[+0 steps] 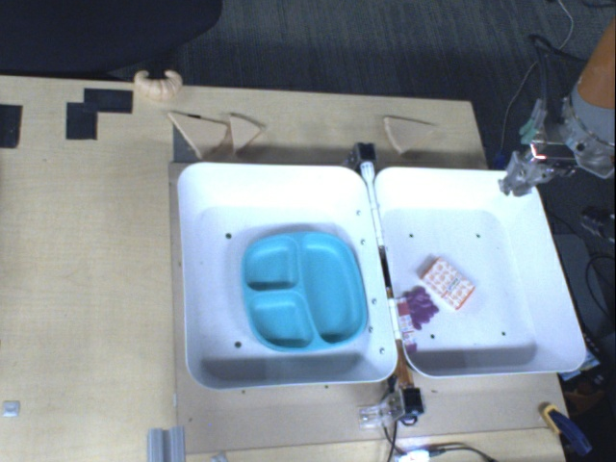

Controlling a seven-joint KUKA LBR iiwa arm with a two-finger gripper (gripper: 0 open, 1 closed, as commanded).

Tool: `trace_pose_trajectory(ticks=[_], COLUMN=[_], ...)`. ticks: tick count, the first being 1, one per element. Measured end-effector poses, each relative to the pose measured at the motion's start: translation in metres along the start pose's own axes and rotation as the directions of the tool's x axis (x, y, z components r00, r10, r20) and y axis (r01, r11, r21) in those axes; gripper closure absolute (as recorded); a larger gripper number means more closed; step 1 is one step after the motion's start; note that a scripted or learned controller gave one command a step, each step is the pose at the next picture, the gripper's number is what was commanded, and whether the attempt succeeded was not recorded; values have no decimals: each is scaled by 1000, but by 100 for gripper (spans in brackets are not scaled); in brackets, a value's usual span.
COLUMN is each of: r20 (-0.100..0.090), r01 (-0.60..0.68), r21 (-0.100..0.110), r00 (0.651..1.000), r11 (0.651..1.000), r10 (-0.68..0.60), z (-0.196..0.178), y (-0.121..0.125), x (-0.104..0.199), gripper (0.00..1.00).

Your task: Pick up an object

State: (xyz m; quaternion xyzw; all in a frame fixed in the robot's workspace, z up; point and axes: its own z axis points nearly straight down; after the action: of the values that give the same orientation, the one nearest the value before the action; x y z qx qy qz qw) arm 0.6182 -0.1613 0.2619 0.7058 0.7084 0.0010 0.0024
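We see a turquoise plastic divided tray (305, 290) in the left white bin (207, 258). In the right white bin (520, 287) lie a small patterned packet (449, 283) and a purple crumpled item (421, 305), touching. Our gripper (518, 179) hovers at the frame's upper right.

- Bench (87, 287): pale wood.
- Two white bins side by side on it: left bin (207, 258), right bin (520, 258).
- Small tan thing (157, 86) at the far edge.

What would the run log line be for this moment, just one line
stage: approach, nothing gripped | gripper: over right bin far-right corner | targets: patterned packet, purple object in right bin | left bin: blue divided tray
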Motion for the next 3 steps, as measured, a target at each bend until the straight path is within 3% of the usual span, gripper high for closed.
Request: trace_pose_trajectory(ticks=[1,2,3], r20=[-1,0,0], r01=[1,2,-2], r21=[1,0,2], r00=[1000,1000,1000], r11=[1000,1000,1000], r10=[-1,-2,2], z=[0,176,93], y=[0,34,-118], x=[1,-35,-43], gripper=[0,0,0])
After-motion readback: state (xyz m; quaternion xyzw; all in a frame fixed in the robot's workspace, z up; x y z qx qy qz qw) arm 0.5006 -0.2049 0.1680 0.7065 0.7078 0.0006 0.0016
